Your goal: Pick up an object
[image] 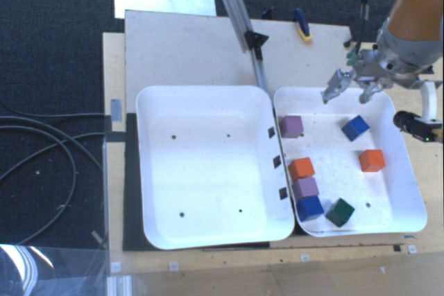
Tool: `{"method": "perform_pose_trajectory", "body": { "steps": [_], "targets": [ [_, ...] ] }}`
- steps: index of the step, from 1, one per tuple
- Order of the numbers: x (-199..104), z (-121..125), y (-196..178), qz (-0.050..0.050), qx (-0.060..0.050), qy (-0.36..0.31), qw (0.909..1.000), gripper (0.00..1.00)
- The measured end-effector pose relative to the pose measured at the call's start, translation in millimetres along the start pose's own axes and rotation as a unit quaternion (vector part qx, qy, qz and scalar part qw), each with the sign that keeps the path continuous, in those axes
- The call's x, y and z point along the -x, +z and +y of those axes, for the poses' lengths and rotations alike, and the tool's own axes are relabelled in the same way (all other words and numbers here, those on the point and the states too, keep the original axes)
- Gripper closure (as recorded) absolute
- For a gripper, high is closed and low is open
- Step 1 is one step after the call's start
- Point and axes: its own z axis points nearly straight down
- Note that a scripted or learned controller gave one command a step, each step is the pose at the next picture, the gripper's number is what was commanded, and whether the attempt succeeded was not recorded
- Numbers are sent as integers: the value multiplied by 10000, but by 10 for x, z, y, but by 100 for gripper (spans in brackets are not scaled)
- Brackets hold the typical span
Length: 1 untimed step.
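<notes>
Gripper open wide, fingers spread, holding nothing, up over the right bin at its 12 o'clock edge. Blue cube near, at 5 o'clock from the fingers. Purple cube at 8 o'clock. Orange cube lower, at 5 o'clock.
</notes>
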Motion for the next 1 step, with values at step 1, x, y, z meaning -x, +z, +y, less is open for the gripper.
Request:
{"method": "perform_pose_trajectory", "body": {
  "steps": [1],
  "targets": [
    [30, -422, -1509, -11, 52, -11, 10000, 0]
  ]
}}
